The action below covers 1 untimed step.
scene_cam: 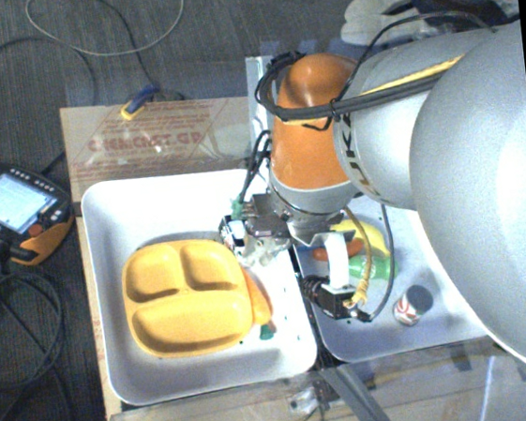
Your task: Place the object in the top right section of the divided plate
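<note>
A yellow divided plate lies in the left white bin; it has two small sections at the top and one wide section below. My gripper hangs just over the plate's top right corner, at the edge of the top right section. An orange carrot-like object with a green end lies against the plate's right rim, below the gripper. The wrist hides what lies directly under the gripper.
The right bin holds yellow, red and green toy foods partly hidden under the arm, plus a small can. The bins' shared wall runs just right of the gripper. A teach pendant lies off the bench at left.
</note>
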Tool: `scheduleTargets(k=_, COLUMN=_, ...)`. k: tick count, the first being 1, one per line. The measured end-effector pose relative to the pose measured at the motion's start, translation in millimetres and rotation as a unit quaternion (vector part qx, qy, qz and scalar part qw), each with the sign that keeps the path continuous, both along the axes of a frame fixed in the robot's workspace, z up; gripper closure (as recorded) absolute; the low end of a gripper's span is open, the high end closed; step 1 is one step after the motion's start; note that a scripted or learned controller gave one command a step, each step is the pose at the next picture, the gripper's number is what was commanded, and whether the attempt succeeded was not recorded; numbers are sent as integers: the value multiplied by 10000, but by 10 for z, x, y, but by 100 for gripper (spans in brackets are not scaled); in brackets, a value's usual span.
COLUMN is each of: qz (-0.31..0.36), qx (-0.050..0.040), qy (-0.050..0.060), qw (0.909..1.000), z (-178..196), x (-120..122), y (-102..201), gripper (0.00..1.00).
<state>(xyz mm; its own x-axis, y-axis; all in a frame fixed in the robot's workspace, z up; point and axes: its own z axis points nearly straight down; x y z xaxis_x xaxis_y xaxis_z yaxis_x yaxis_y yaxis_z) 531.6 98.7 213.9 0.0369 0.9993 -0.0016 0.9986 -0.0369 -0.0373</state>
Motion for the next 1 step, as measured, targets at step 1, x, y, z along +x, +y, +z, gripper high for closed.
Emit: scheduleTargets(k=1, qz=0, qx=-1, qy=0, qw=10000, z=0, x=0, y=0, gripper=0)
